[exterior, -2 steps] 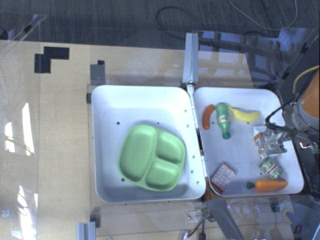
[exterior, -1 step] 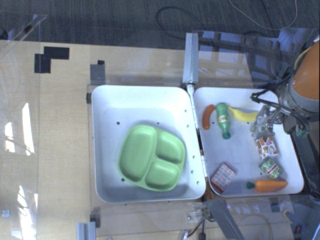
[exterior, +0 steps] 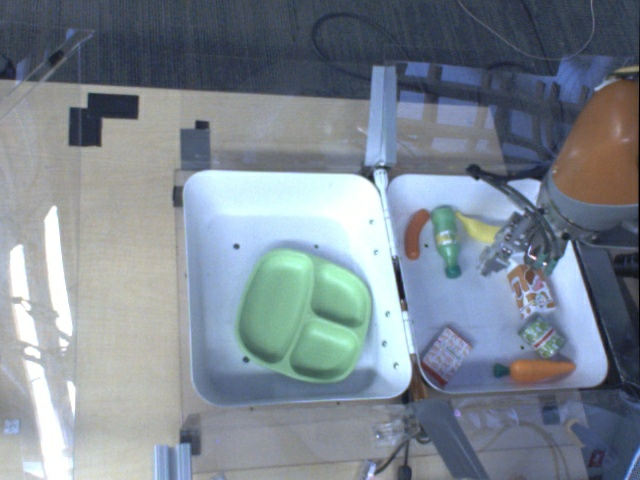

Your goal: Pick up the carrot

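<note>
Carrot (exterior: 540, 370) is lying flat on the floor of the right bin (exterior: 590, 313), down at about five o'clock of that bin, close to the near wall and the right-hand corner. It is reading as a small toy piece, likely hard plastic: light, stiff, smooth and a bit slippery, not fragile. Its rounded, tapering body is liable to roll or squirt out if squeezed near the thin end, so the best hold is looking like the thick middle of the orange body, with the fingers closing across the width.

Its long axis is running roughly three o'clock to nine o'clock, almost parallel with the bin's near wall. The green top is pointing toward nine o'clock, and the orange body is stretching away toward three o'clock.

The gripper (exterior: 520, 248) is hanging over the same bin at about two o'clock, well apart from the carrot, above a printed packet (exterior: 530, 293). Whether it is spread or closed cannot be told from this slant; nothing is visibly sitting in it.

A small green-and-white carton (exterior: 541, 337) is sitting just beside the carrot at twelve o'clock of it, which is crowding a descent from that side. A red patterned box (exterior: 446, 353) is lying near the leafy end at nine o'clock. The green bottle (exterior: 446, 240), sausage (exterior: 415, 232) and banana (exterior: 478, 229) are resting farther up, clear of the approach.
</note>
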### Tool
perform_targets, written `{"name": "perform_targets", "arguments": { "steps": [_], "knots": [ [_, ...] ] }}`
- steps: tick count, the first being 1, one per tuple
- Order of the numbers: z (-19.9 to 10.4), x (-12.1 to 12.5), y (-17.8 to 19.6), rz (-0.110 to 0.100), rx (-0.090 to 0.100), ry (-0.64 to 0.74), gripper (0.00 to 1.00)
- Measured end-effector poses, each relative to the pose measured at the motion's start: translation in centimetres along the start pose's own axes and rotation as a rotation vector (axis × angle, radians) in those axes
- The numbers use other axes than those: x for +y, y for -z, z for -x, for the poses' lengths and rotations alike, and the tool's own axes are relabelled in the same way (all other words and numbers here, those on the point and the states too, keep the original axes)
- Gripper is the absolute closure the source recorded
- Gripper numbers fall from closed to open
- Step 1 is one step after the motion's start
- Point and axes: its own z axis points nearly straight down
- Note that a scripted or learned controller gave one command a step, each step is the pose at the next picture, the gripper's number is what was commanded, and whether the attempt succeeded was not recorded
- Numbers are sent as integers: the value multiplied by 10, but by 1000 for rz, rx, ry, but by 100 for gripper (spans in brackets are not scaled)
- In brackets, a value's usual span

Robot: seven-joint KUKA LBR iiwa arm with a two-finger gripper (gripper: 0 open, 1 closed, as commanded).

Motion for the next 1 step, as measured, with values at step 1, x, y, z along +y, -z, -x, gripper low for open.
{"name": "perform_targets", "arguments": {
  "steps": [1],
  "knots": [
    [22,-2,-18,-1,-1,-562,100]
  ]
}}
